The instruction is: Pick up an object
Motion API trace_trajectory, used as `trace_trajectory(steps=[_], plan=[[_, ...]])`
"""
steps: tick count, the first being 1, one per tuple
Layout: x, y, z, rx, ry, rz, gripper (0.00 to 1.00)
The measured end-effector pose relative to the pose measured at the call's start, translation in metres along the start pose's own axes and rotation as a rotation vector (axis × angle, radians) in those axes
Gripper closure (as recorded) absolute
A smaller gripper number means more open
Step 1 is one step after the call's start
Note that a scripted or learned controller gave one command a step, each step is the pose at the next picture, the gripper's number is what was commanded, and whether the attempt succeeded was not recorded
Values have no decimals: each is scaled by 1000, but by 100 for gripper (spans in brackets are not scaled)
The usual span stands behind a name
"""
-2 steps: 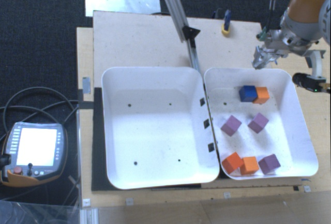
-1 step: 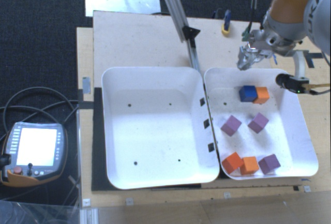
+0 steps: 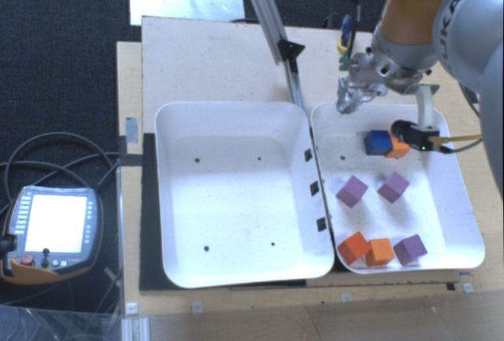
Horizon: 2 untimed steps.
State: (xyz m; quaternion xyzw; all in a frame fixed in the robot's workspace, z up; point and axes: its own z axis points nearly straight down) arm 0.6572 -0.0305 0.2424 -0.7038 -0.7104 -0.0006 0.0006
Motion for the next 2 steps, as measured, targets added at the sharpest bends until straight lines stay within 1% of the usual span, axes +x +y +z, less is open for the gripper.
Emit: trace_trajectory(steps=[1,2], plan=[[44,-6,-2,-1,0,0,100],[95,-13,12,0,1,-1,100]])
